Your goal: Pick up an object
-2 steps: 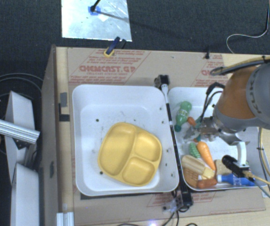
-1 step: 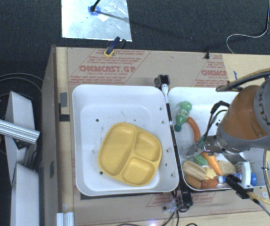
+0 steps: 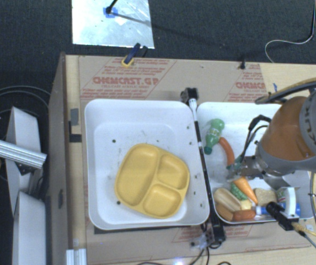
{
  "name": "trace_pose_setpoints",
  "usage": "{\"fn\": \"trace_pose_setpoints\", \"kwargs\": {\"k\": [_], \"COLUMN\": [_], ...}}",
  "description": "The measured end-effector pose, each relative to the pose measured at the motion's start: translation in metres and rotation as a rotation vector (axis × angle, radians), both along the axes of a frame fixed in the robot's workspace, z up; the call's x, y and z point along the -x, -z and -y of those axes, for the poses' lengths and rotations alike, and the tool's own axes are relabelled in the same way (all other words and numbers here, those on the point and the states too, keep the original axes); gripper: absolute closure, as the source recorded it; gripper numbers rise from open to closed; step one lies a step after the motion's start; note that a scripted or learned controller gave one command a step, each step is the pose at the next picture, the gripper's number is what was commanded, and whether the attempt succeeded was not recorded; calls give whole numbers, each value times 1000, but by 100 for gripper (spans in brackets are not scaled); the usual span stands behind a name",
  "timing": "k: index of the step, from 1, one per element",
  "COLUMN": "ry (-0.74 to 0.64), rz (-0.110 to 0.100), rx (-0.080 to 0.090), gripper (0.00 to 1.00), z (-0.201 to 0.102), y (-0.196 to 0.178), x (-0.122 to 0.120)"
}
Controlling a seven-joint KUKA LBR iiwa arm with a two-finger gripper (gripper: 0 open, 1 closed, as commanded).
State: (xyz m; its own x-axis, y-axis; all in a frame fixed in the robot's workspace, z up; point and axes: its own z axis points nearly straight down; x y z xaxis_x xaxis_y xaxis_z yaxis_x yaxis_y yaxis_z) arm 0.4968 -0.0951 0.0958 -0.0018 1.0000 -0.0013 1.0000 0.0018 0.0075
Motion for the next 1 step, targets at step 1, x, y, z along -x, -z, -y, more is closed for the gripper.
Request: {"fn": "trace_pose_setpoints", "kwargs": {"k": [1], "ry": [-3], "rz": [-3], "rx": [-3], "gripper": [100], "z": [-63], "y": [-90], "x": [-46]}}
